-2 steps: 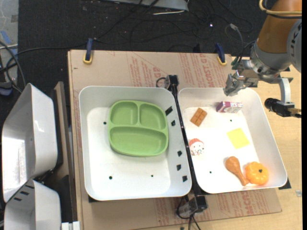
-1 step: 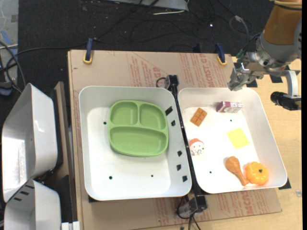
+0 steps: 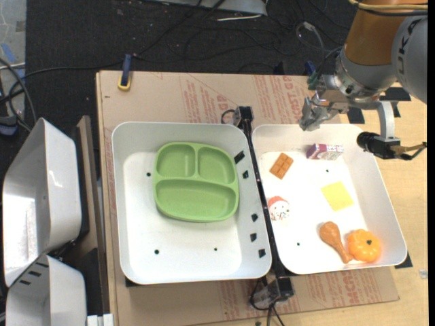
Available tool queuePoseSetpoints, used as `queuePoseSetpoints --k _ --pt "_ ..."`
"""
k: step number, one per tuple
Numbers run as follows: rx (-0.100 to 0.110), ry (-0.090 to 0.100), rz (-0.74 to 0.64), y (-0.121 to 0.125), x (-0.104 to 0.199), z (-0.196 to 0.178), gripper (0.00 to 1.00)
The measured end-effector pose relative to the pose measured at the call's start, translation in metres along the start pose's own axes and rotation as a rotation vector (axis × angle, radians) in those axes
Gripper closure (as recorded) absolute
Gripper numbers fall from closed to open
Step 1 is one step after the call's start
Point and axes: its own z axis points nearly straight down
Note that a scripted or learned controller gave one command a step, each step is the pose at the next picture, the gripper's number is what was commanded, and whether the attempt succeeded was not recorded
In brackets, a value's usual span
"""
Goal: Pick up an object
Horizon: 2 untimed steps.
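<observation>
I've got the gripper [image 3: 314, 116] up over the far rim of the right bin [image 3: 391, 212], near its back left corner, with the arm [image 3: 380, 39] coming in from the upper right. I can't tell how wide the jaws are from this angle, and I see nothing between them.

In the right bin, a small purple-and-white carton [image 3: 325, 151] lies just below the gripper, close to the far wall. An orange cracker [image 3: 281, 165] sits near the left wall. A yellow square [image 3: 337, 196] lies mid-bin with bare white floor all round it. A white-and-red piece [image 3: 279, 209] hugs the left edge. A drumstick [image 3: 334, 240] and a small pumpkin [image 3: 364, 246] touch each other near the front rim.

The left bin [image 3: 129, 202] holds a green divided plate [image 3: 196, 182], with open floor in front of it.
</observation>
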Motion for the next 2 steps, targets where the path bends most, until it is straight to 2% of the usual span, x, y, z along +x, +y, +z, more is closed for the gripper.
queuePoseSetpoints --k 1,2 --pt "0.000 0.000 -0.001 0.004 0.054 0.004 1.00" --pt "0.002 -0.001 0.000 0.001 0.104 0.023 1.00"
